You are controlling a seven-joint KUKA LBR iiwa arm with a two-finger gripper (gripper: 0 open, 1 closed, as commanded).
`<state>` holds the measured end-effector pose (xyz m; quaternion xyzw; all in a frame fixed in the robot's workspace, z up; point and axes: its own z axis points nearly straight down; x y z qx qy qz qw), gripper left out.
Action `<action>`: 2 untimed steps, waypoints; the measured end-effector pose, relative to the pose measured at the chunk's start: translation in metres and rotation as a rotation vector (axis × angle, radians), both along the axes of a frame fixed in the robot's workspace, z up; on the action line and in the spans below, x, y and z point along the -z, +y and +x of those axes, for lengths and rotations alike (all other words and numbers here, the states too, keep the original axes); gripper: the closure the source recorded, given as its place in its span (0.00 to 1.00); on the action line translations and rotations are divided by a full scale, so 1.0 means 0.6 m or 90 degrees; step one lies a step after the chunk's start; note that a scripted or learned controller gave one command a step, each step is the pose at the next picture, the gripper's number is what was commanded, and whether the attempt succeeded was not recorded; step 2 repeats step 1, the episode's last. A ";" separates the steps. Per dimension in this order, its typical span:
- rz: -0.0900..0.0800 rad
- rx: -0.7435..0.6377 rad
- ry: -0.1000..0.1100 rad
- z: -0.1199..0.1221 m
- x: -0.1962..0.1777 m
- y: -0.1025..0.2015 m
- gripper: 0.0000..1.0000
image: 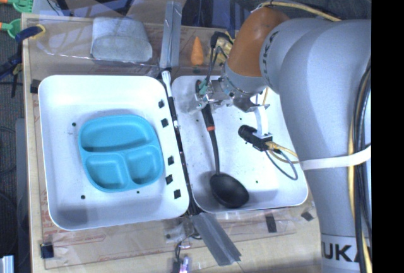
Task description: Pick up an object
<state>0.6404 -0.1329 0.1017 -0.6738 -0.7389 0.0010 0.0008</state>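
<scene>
The pincer (pixel 206 100) sits low in the right bin (pixel 285 193), at the top end of the black ladle's (pixel 219 158) handle — whether it is clenched or released I cannot tell, as the wrist hides it. This looks like the grasp step: the next move calls for a firm hold on the handle, then a straight lift. The ladle lies lengthwise along the bin, its bowl toward the near edge, handle pointing away. A blue tray (pixel 120 153) rests in the left bin (pixel 57 98).

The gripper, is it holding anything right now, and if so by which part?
Cannot be told. The gripper sits at the handle end of the black ladle in the right bin, but its fingertips are not clear.
</scene>
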 end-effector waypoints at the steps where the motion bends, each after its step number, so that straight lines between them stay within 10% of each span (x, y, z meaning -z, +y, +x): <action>1: 0.000 -0.121 -0.001 0.028 -0.151 0.076 1.00; 2: 0.000 -0.121 -0.001 0.028 -0.151 0.076 1.00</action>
